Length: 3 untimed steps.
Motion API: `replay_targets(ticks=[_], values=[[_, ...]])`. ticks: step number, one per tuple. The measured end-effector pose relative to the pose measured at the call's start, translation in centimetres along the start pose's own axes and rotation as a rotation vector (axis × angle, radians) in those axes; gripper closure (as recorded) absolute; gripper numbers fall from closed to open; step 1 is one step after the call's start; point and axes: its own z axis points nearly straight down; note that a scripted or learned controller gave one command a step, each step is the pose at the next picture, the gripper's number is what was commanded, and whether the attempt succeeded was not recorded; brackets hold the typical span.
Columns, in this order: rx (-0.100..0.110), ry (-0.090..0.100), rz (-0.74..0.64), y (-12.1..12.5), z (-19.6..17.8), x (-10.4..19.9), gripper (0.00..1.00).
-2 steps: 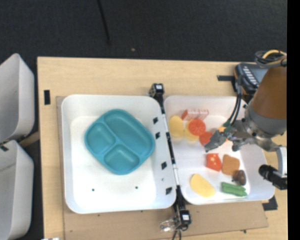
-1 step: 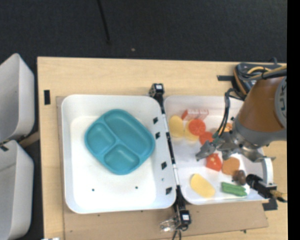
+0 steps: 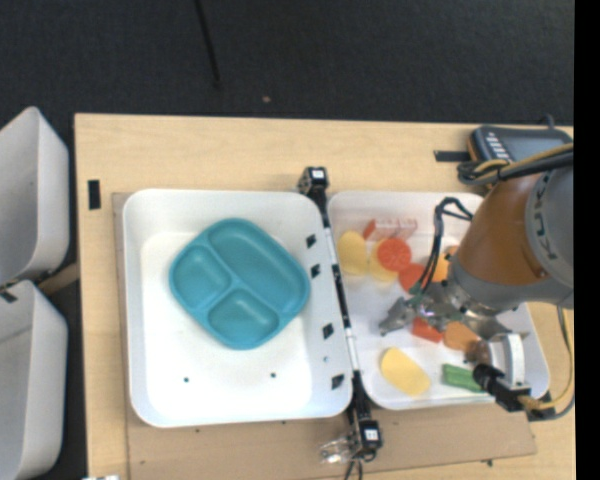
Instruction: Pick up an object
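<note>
I see a wooden table [image 3: 100,298] filling most of the frame, with two shallow white bins side by side. The left bin [image 3: 140,368] holds a blue divided plate [image 3: 240,282], lying flat near its centre. The right bin [image 3: 380,393] sits at the right of the frame, and the grey arm [image 3: 515,238] with its orange band reaches over it from the right edge. My claw [image 3: 405,316] hangs low in the middle of that bin; I cannot tell how far it is open or whether it grips anything. Small toys lie around it: a yellow piece [image 3: 352,252] and an orange-red round piece [image 3: 393,254] above, a yellow lemon-like piece [image 3: 405,372] below, and a green piece [image 3: 460,376] at lower right.
</note>
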Motion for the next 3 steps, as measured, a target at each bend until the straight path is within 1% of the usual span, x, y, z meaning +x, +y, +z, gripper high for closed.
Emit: replay_targets(ticks=[1, 2, 3], values=[[-0.007, 0.001, 0.007, 0.2, -1.4, -0.1, 1.0], [-0.01, 0.0, -0.004, -0.3, -6.2, 0.5, 1.0], [-0.013, -0.002, -0.003, 0.1, -12.4, -0.3, 1.0]])
